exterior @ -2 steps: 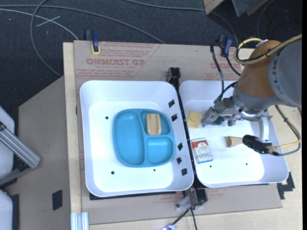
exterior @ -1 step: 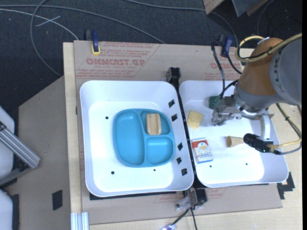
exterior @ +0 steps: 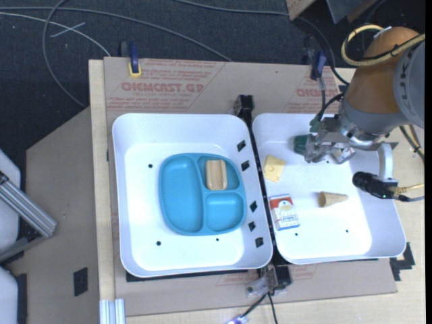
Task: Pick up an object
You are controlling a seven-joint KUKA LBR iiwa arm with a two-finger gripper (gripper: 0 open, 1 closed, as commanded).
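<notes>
Right bin (exterior: 378,238): tan cone (exterior: 332,198), lying sideways.

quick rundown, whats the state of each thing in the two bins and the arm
blue divided plate: flat in the left bin, one item on it
bread piece: lying in the plate's upper right compartment
cheese wedge: loose on the right bin floor, near the divider
red and white carton: lying flat in the right bin
cone: on its side in the right bin
gripper: low over the right bin, nothing seen held
</notes>
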